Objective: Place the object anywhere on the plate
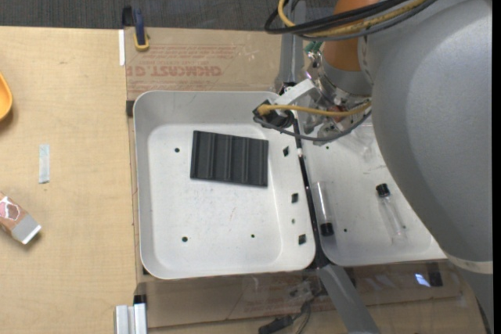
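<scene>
Far left on bench: small wrapped item, pale strip; irrelevant.

Left bin: dark ribbed plate flat in upper middle, bare, well clear of walls. Target.

Right bin: two clear vials with black caps, one against dividing wall, other mid-floor. Likely the objects; neither gripped.

Gripper above divider at bins' top edge, buried in cables; open-or-closed state cannot be told.

Advice: pick mid-floor vial, grasp across its width, lift clear of divider, lower onto plate centre along ribs to stop rolling.

Left bin open around ribbed plate.
</scene>
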You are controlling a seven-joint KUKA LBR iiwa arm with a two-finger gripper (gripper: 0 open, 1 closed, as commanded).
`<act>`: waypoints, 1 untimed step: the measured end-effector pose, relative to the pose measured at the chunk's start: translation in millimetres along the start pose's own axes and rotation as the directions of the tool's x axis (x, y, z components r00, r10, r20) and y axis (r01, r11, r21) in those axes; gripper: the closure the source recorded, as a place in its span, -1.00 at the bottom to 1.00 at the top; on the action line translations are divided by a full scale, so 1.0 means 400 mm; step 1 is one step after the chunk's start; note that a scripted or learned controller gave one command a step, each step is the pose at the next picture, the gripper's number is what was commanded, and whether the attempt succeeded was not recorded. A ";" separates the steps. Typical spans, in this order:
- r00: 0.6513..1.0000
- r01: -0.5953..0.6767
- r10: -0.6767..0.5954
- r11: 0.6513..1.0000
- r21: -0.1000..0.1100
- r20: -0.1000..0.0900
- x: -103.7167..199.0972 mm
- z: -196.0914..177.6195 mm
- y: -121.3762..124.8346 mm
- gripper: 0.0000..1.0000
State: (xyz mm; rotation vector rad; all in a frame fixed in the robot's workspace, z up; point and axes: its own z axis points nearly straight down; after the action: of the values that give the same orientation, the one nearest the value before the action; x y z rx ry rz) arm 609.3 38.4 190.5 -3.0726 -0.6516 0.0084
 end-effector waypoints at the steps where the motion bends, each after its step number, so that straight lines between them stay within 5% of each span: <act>1: 0.990 -0.144 0.144 0.990 -0.002 -0.002 0.065 -0.055 -0.220 1.00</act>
State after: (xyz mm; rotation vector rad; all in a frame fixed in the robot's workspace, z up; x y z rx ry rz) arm 597.4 129.3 212.7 -3.1139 -0.4291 0.0050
